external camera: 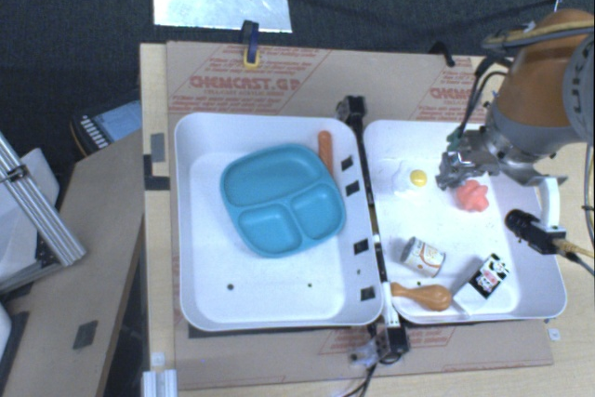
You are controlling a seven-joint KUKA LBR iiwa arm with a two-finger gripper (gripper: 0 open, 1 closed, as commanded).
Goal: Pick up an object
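The pink toy (474,196) lies in the right bin (548,293), just beside the end effector (453,170). End effector state cannot be determined. Step in hand: approach; the next move calls for centring over the toy and descending

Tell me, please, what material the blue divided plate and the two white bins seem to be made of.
The blue divided plate looks like moulded plastic with a matt finish: even colour, rounded compartment edges, no sharp glare. The left bin and the right bin also look like plastic, smooth and slightly glossy, with soft rounded rims. This is judged from looks alone.
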